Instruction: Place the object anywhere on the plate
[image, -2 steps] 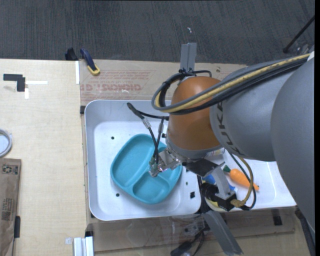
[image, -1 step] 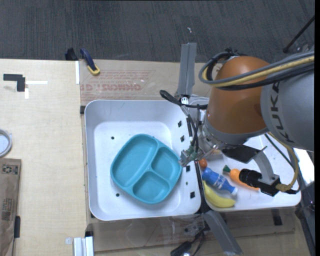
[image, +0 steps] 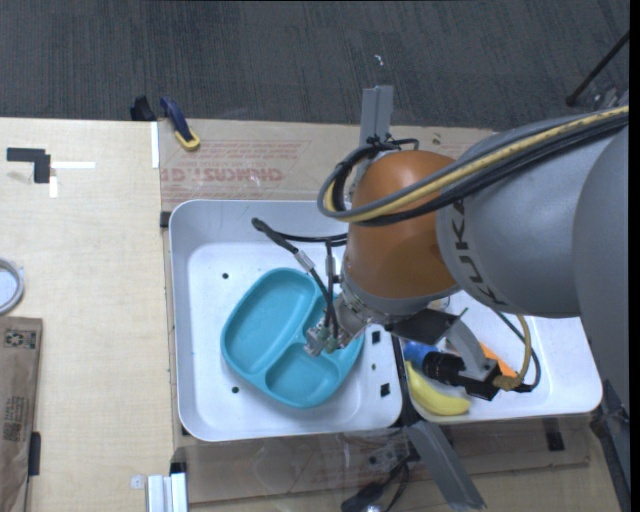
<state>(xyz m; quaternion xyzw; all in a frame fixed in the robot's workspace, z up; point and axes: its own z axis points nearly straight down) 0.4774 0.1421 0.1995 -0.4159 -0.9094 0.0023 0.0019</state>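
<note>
A blue two-compartment plate (image: 270, 330) lies in the left white bin (image: 200, 300), tilted toward the front right corner. My gripper (image: 322, 340) hangs over the plate's right side, near the ridge between its compartments, under the orange wrist band. The wrist hides most of it. A yellow banana (image: 435, 397) lies in the right bin (image: 560, 395) at its front left corner, with a small orange object (image: 497, 365) just right of it, partly behind a black cable part.
The grey arm covers most of the right bin. A black cable (image: 285, 240) loops over the left bin's back. A blue and yellow clamp (image: 180, 125) sits on the cardboard behind the bins.
</note>
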